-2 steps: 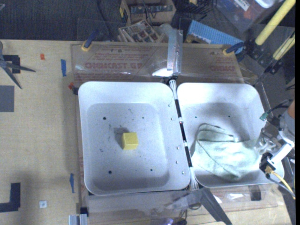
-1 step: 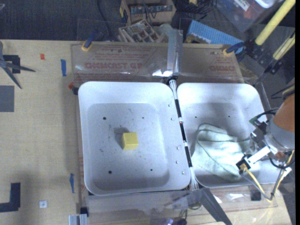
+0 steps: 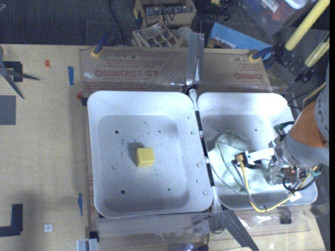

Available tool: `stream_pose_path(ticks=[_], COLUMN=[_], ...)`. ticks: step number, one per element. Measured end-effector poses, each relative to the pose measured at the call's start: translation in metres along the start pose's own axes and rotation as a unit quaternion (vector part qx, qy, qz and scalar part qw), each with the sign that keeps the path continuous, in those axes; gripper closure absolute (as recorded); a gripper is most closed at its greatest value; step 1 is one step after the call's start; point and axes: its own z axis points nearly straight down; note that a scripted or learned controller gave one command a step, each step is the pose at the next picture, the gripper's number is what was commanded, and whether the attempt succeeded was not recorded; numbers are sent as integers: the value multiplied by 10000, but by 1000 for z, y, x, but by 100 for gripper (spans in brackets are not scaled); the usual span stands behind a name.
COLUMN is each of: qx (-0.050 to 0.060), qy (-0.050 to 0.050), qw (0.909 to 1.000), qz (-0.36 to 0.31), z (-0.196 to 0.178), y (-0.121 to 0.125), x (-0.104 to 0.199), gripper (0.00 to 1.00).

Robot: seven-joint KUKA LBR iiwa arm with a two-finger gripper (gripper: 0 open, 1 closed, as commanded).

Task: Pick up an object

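A small yellow block (image 3: pixel 145 157) lies near the middle of the left bin (image 3: pixel 104 114). In the right bin (image 3: pixel 246 106) a crumpled pale cloth (image 3: pixel 229 158) lies on the floor left of centre. My gripper (image 3: pixel 274 172) is low in the right bin's near right part, just right of the cloth, under the grey wrist with its orange band. A yellow cable (image 3: pixel 250 198) loops from the wrist across the bin floor in front of the cloth.
A metal divider (image 3: pixel 201 140) runs between the two bins. Clear plastic sheeting (image 3: pixel 157 72) stands behind them, with blue clamps at its corners. Boxes and cables crowd the area beyond the bench. The wooden benchtop (image 3: pixel 42 140) stretches to the left.
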Motion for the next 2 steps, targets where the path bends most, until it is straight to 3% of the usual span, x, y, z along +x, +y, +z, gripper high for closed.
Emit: stream_pose_path(ticks=[1,2], qx=[50,16], qy=[-54,10], qw=[9934,8963], qz=[-1143,-4434], z=[-13,0], y=[27,51], x=[39,-8], gripper=[100,100])
